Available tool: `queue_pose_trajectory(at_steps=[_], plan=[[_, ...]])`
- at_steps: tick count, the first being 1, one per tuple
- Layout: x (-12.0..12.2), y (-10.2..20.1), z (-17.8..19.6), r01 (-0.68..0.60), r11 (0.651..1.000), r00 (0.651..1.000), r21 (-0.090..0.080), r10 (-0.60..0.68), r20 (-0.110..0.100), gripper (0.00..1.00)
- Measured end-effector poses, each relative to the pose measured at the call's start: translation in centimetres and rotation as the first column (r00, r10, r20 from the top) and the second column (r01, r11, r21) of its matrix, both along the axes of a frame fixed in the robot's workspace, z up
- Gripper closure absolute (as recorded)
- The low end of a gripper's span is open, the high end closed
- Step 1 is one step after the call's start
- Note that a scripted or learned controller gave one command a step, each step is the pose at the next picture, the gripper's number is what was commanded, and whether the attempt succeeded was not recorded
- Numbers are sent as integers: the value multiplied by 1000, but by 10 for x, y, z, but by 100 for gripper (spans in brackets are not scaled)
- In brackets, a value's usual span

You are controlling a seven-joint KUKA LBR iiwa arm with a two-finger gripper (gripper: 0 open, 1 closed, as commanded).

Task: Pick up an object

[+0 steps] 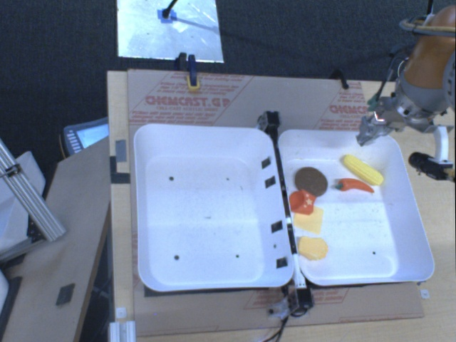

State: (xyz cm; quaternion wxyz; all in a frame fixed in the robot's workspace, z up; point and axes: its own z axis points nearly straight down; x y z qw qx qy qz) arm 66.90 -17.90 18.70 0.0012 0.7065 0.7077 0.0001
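The right bin [399,262] holds several toy foods. A yellow corn cob [363,169] lies near its far right side, with an orange-red chili pepper [354,185] just in front of it. A brown round patty [311,180] sits by the divider, a red piece [303,202] below it, then a pale yellow cheese slice [309,221] and a yellow lump [313,248]. My gripper [370,130] hangs over the bin's far right rim, above and behind the corn, with nothing seen in it.
The left bin [206,205] lies beside the right one, joined at a black-clipped divider [278,191]. Both rest on a cardboard sheet [235,98]. A metal plate [169,20] lies beyond, an aluminium rail [25,191] at the left.
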Motion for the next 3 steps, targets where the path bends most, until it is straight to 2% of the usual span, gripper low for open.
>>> queue_pose_trajectory(at_steps=[3], plan=[[0,21,-1,-3,1000,1000,0,3,1,100]])
